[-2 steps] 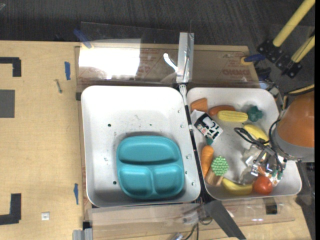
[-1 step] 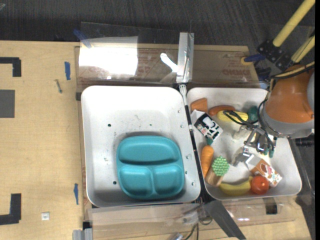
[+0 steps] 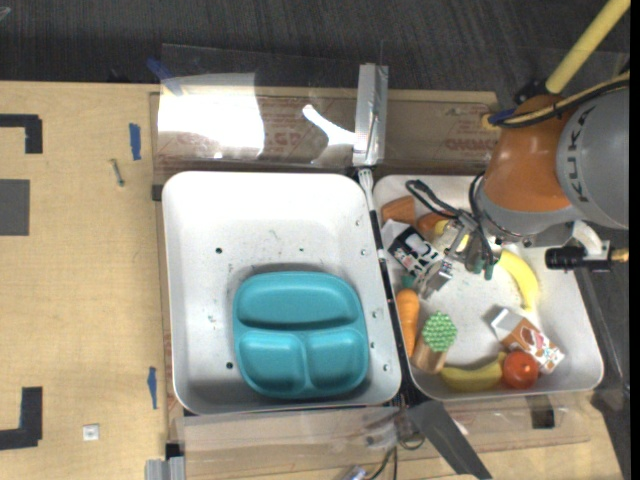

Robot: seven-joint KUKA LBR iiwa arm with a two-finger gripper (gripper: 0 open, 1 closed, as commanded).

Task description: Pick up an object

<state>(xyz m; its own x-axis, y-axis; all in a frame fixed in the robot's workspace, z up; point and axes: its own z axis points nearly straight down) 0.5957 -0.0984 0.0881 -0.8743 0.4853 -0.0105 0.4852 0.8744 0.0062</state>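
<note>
Your arm (image 3: 560, 168) enters at the upper right of the frame, its orange band above the right bin (image 3: 580, 368). The gripper (image 3: 458, 258) hangs low over the upper left part of that bin, close to the divider between the two bins. Whether the fingers are released or clenched cannot be told from this angle; the metal parts there are too small and cluttered to read, and no item can be confirmed between them.

You will find the items for picking all in the right bin. A black and white packet (image 3: 413, 252) lies just left of the gripper, at the bin's left wall. An orange carrot (image 3: 408, 313) lies below it along the same wall. A green broccoli-like piece (image 3: 438, 331) sits just right of the carrot. A yellow banana (image 3: 472, 374) lies along the lower edge, with a red tomato (image 3: 519, 369) touching its right end. A small printed box (image 3: 530, 340) rests just above the tomato. A second banana (image 3: 521, 276) curves down the middle right, partly under the arm. An orange item (image 3: 398, 208) sits at the upper left corner, partly hidden.

The left bin (image 3: 200, 218) holds a teal divided tray (image 3: 300, 333) at lower centre, flat on the bin floor. Both bins stand on your wooden counter (image 3: 70, 268).
</note>
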